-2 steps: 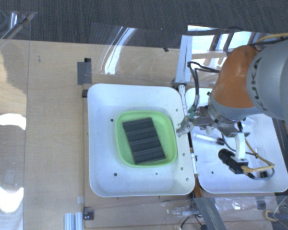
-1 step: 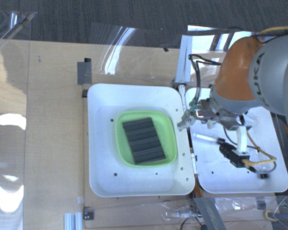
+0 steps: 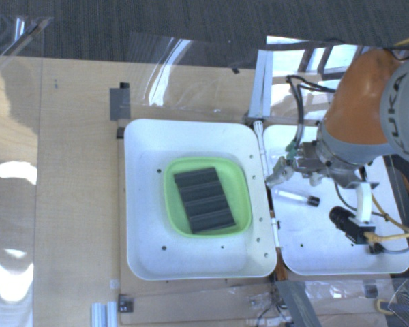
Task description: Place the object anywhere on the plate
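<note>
A pale wooden bench [image 3: 61, 182] fills most of the view, with dark grey carpet [image 3: 157, 12] running along the top beyond its edge. Bright patches of light [image 3: 15, 172] glare off the bench's left side, and a clear plastic sheet [image 3: 167, 73] lies curled near the far edge.

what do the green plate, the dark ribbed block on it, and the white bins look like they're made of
Green plate: probably plastic; uniform lime colour, rounded moulded rim, soft sheen.
Dark ribbed block: likely rubber or matte plastic; charcoal grey, parallel ridges, no glare. It could be foam; the view leaves that open.
White bins: likely moulded plastic; smooth, rounded corners, slightly glossy, though painted metal cannot be ruled out.
</note>
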You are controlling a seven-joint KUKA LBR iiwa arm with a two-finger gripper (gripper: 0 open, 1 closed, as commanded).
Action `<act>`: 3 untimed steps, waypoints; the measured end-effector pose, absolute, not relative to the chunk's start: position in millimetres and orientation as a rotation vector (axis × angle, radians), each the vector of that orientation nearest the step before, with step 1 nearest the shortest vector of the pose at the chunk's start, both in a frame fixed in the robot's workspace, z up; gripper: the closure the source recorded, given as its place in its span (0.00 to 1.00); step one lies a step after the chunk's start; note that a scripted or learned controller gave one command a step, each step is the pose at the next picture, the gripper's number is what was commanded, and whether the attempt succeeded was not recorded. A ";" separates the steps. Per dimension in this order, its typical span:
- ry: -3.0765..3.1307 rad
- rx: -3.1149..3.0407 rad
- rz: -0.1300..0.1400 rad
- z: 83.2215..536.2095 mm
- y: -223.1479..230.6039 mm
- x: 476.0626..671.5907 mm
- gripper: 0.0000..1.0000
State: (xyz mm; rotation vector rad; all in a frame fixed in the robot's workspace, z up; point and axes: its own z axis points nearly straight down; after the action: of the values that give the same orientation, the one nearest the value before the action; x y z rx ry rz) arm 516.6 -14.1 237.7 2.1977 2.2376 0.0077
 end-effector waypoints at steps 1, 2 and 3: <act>2.196 2.242 0.009 262.7 40.9 488.2 0.00; 2.198 2.240 0.005 222.1 -9.8 506.9 0.00; 2.149 2.291 0.004 201.0 43.2 514.1 0.00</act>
State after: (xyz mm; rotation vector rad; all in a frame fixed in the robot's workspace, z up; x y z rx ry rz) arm 514.1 43.2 201.0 2.2907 2.1489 0.0041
